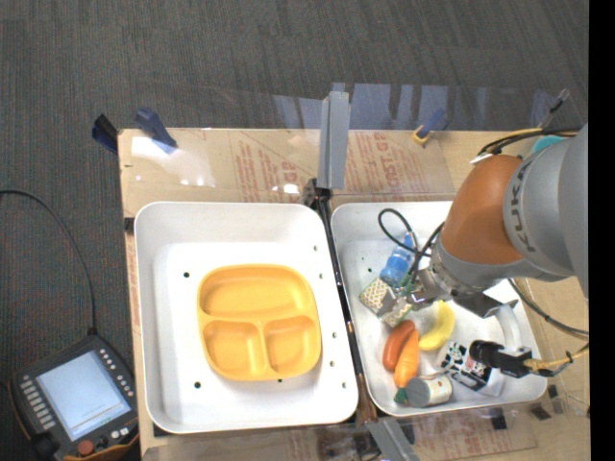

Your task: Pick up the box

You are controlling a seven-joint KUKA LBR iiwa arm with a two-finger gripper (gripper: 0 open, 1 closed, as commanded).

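At nine o'clock from me, the left bin holds a yellow divided plate. In the right bin, the small patterned box lies at my fingers' nine o'clock, just beside them. Whether they are spread or closed on anything, I cannot tell. At six o'clock lie a carrot and banana.

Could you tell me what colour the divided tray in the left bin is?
The divided tray is yellow-orange, seen clearly in the camera view.
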